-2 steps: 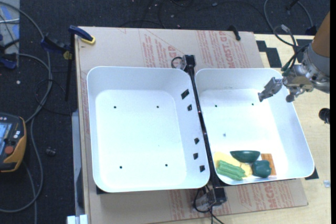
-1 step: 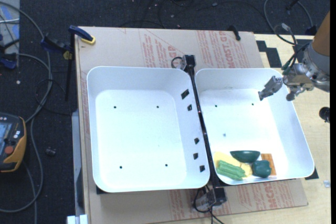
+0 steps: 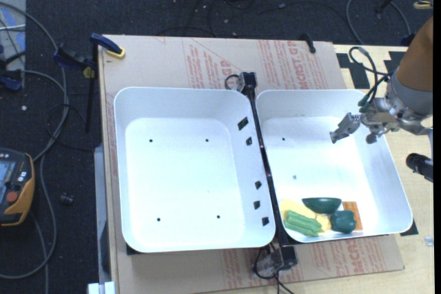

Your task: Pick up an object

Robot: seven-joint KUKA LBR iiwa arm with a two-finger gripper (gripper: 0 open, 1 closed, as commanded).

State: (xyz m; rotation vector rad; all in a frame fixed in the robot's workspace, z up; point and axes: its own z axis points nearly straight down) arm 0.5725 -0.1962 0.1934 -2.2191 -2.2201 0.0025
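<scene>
Objects cluster at right bin's near edge, well apart from my end effector, spread and empty above; crowding against the wall risks a glancing, failed pinch.

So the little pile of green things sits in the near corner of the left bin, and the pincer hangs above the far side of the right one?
Not quite: the camera view shows the green things in the right bin, near corner. The pincer does hang above that bin's far side.

Green objs clustered at right bin's near edge.
</scene>
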